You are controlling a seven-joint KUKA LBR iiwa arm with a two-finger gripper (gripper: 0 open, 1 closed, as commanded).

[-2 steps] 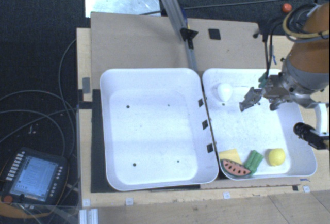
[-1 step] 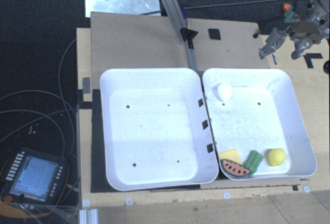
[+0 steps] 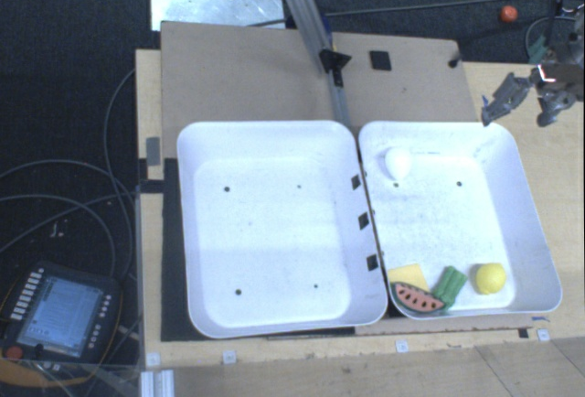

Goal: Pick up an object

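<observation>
End effector (image 3: 527,104) hovering beyond the right bin (image 3: 512,203), fingers spread, gripping nothing.
Watermelon slice (image 3: 417,297), green piece (image 3: 449,285) and lemon (image 3: 490,278) are lying along its near edge.

Robotics lab test cell. Two shallow white bins (image 3: 274,230) are set side by side on a brown board (image 3: 402,80) on a bench, over dark carpet (image 3: 64,38). Loose cables (image 3: 119,125) are run across the floor. A teach pendant with a lit screen (image 3: 59,313) is laid at lower left. A metal pole (image 3: 302,2) is fixed behind the bins. A gripper (image 3: 526,102) is seen at the right edge.
</observation>
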